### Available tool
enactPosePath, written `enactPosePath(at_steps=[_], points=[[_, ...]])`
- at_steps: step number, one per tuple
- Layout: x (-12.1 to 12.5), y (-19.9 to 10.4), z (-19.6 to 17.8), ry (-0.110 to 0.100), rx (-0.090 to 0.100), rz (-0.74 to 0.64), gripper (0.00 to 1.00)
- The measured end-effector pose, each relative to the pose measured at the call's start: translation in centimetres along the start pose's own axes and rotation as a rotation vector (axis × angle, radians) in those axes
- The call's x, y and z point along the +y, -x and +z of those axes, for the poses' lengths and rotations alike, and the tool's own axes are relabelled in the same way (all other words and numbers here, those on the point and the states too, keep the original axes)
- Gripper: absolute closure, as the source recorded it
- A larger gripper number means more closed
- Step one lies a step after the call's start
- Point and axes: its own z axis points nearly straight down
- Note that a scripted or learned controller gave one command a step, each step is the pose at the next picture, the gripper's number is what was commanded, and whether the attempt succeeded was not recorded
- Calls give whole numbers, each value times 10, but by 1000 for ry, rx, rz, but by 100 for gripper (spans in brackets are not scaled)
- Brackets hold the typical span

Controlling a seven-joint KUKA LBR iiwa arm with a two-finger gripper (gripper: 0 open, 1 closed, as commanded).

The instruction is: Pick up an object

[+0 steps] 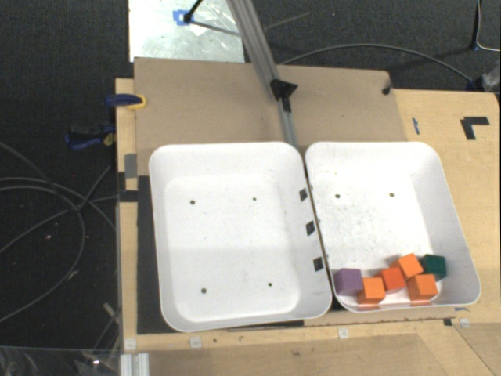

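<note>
Camera view: a tan bench [235, 100] on dark carpet [55, 53] bears two white bins. Left bin [235, 233]; right bin [376, 202] holds four orange blocks [392, 277], one purple [348, 280], one green [434, 266], clustered at its near edge.

two bins [235, 159] sit side by side on my bench [337, 104]. in the right one, a cluster of blocks [389, 277] huddles at the near edge, several touching each other.

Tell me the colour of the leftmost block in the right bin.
Purple block, seen in the camera view.
</note>
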Motion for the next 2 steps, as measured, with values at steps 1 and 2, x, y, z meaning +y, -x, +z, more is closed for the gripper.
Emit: enactPosePath(at_steps=[1, 2], points=[[9, -1, 70, -2, 1, 0, 0], [39, 0, 48, 8, -3, -4, 0]])
